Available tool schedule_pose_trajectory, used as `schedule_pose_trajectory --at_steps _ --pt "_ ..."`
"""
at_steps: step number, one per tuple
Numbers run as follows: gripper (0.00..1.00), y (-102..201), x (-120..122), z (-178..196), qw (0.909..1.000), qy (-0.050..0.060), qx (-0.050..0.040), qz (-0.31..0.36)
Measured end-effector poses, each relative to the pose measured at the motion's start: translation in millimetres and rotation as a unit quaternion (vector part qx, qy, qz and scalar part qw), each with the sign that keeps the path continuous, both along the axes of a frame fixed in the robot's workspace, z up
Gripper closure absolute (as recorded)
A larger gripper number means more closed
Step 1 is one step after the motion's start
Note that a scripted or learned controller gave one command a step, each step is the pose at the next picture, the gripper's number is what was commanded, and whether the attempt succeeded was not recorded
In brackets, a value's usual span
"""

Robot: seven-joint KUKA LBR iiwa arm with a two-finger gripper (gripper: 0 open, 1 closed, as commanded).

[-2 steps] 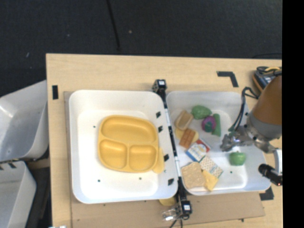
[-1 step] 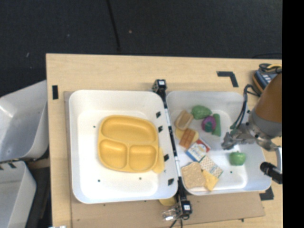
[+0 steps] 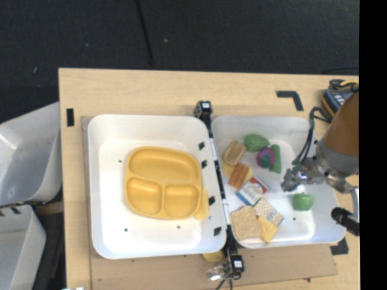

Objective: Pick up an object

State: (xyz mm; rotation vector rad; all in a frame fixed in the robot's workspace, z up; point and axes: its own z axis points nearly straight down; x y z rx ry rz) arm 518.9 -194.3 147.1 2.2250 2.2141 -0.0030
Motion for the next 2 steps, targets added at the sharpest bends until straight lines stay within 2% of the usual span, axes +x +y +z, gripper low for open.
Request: schedule_pose_trajectory --at_steps 1,2 --pt "1.00 71.2 -29.4 72.6 1.0000 -0.002 0.0022 0.006" --pt "1.00 151.4 -27.0 144.5 1.0000 -0.005 0.0024 0.008"
